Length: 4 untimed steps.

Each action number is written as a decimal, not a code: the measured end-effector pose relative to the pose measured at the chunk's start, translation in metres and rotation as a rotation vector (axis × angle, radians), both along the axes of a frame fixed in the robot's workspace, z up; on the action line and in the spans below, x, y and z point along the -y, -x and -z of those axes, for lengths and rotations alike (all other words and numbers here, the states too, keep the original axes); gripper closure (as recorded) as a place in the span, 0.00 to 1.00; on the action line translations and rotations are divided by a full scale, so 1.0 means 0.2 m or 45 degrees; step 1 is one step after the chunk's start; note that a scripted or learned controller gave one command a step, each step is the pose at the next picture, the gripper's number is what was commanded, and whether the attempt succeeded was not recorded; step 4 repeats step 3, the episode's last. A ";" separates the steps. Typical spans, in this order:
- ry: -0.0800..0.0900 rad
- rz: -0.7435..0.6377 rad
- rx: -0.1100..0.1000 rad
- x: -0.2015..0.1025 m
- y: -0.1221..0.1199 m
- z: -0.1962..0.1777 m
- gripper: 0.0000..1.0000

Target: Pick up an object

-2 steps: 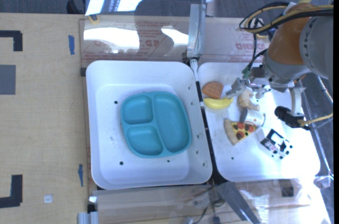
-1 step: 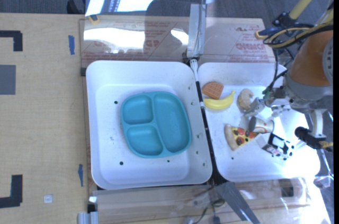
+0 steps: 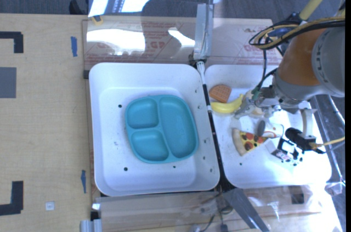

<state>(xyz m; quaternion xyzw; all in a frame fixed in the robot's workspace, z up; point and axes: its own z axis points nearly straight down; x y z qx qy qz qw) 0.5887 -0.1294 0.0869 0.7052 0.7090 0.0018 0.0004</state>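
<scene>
The right bin [image 3: 307, 173] holds a yellow banana [image 3: 226, 107], a round brown waffle [image 3: 220, 92] just behind it, and a pizza slice [image 3: 246, 141] nearer the front. My gripper [image 3: 256, 114] hangs low in this bin, right of the banana's end and just above the pizza slice. Its tip is a jumble of grey and white parts against the white bin floor. I see nothing clearly held in it.
A teal divided plate [image 3: 161, 128] lies in the middle of the left bin [image 3: 104, 94]. The ridge between the bins [image 3: 211, 126] runs just left of the banana. Black fittings and cables [image 3: 290, 144] hang from the wrist over the right bin's right half.
</scene>
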 end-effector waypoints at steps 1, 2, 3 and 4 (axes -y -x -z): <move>0.002 -0.001 0.001 -0.19 -0.29 0.00 0.00; 0.005 0.000 0.009 -0.18 -0.29 -0.06 1.00; -0.002 -0.005 0.011 -0.57 -0.11 -0.52 1.00; -0.002 -0.005 0.011 -0.57 -0.11 -0.52 1.00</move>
